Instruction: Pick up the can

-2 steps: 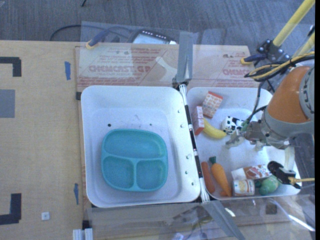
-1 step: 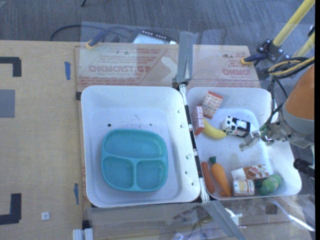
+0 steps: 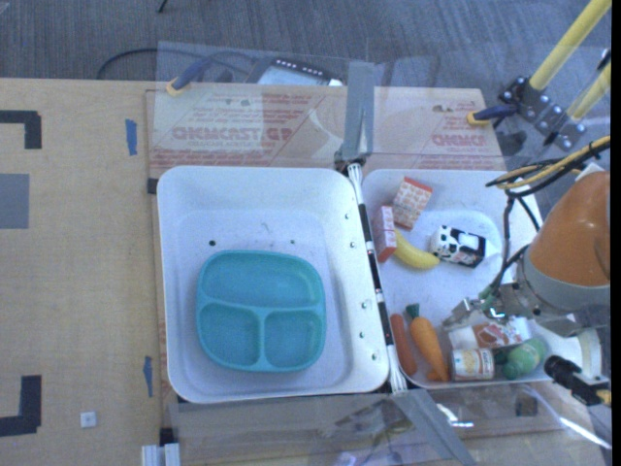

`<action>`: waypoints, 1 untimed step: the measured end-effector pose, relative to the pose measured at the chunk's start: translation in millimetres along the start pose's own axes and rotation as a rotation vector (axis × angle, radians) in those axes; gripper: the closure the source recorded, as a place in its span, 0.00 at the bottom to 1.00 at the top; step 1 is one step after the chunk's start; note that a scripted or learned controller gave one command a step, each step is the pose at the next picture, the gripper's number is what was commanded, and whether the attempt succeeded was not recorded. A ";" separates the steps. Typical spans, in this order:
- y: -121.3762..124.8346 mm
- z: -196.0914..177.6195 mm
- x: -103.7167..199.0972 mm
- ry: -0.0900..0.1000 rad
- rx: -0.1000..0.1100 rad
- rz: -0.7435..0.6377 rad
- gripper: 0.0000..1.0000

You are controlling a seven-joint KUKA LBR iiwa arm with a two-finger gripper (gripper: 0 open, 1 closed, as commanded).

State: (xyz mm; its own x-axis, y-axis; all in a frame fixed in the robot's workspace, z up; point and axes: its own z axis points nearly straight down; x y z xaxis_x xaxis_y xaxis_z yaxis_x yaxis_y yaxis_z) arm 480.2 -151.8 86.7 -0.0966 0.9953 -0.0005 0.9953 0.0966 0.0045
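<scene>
Where the two white bins sit side by side on the table (image 3: 78, 260), the left bin (image 3: 194, 202) carries a teal divided plate (image 3: 260, 311), lying flat toward its near side. The right bin (image 3: 485, 194) holds everything else. The can (image 3: 473, 362) lies on its side near the bin's front edge, its red and white label facing up, just right of an orange carrot (image 3: 428, 347) and just left of a green round fruit (image 3: 523, 358). A red sausage-like piece (image 3: 402, 344) lies along the carrot's left side, next to the bin wall. A small packet with a red and white print (image 3: 500, 335) rests just behind the can, touching or nearly touching it.

Farther back in the same bin, a yellow banana (image 3: 415, 254) lies between a red carton (image 3: 385, 233) by the left wall and a black and white cow toy (image 3: 458, 247). An orange and white box (image 3: 411, 202) sits tilted behind them.

The arm enters from the right, its orange band (image 3: 580, 236) above the bin's right side. The tool (image 3: 477, 311) hangs low over the bin, just behind the can and the packet. Its metal fingers (image 3: 460, 312) point toward the carrot. Whether they are spread or closed cannot be told, and nothing is seen between them.
</scene>
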 end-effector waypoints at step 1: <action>37.6 -3.1 -62.3 0.021 0.001 0.058 0.00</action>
State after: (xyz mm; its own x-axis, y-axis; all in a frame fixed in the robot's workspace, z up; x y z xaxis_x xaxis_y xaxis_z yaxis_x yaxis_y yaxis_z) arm 523.6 -210.2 90.0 -0.0389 0.9990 0.0212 0.9992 0.0388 0.0033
